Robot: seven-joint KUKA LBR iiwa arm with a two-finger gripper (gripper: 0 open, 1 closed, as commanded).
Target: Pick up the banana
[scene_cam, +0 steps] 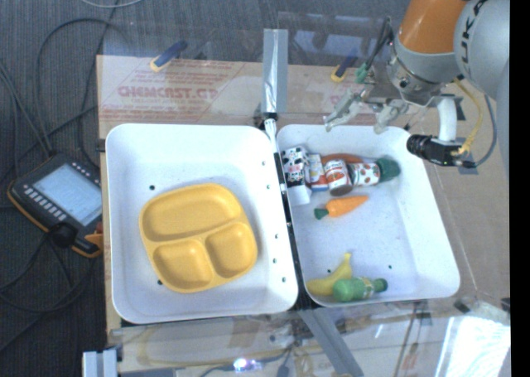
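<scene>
We see the gripper spread open, empty. Risk: a green bottle touching the banana may be grasped instead.

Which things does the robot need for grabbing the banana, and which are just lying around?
Needed:
banana, near front corner of the right bin
gripper, above that bin's far edge

Just lying around:
yellow tray in the left bin
toy carrot
green bottle beside the banana
bottles
</scene>
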